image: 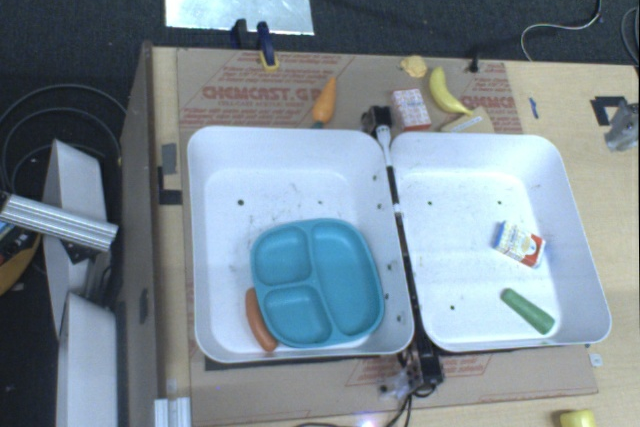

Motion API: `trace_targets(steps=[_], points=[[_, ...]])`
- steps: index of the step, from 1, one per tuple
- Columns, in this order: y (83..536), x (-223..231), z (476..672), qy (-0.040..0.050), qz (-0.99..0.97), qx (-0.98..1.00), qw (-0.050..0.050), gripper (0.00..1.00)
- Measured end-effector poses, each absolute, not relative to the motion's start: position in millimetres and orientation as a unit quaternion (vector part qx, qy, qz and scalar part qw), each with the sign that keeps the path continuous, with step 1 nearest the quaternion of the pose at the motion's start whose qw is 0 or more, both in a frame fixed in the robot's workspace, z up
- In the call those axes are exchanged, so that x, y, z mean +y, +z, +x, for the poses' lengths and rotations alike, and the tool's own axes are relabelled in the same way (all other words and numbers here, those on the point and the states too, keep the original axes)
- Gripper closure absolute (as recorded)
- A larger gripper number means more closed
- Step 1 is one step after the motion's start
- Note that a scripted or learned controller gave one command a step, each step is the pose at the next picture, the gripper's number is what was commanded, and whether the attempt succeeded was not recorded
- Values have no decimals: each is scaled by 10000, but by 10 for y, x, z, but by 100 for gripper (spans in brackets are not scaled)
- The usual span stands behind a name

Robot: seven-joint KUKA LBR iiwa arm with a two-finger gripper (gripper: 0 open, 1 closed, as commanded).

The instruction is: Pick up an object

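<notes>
Green cylinder [527,310] in the right bin [570,205] looks to me like the best pick: it lies flat near the bin's front right corner, slanting across the floor, apart from the small carton [518,243] that lies further back, and with bare white floor along both of its long sides. To do the grasp well, I would bring the gripper down over the cylinder's middle, turned so that it closes across the narrow width and not along the length, and stay far enough from the bin's sloping wall that nothing catches on the way down. Whether the gripper is open or closed at this moment I cannot tell, so it should be checked to be spread wide before the descent. The carton is a fair second choice, though it lies flat and low, which I judge leaves little to pinch. The left bin [215,215] is harder: a blue divided plate [317,282] fills its front half, and an orange sausage-shaped piece [260,319] lies pressed between the plate's edge and the bin's front left wall, with no room beside it. A round body may roll or squirt out, so close slowly and lift straight up.
</notes>
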State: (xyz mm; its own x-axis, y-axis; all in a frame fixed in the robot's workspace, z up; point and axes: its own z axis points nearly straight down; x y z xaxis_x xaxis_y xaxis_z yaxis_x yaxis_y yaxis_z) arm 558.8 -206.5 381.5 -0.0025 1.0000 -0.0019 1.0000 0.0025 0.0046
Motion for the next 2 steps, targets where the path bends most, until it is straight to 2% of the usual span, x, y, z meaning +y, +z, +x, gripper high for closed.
trace_targets(steps=[1, 2], points=[[2424, -1959, 5558, -25, 7065, 7077, -53, 100], [2510, -1975, 5580, 5, 7065, 7077, 11, 0]])
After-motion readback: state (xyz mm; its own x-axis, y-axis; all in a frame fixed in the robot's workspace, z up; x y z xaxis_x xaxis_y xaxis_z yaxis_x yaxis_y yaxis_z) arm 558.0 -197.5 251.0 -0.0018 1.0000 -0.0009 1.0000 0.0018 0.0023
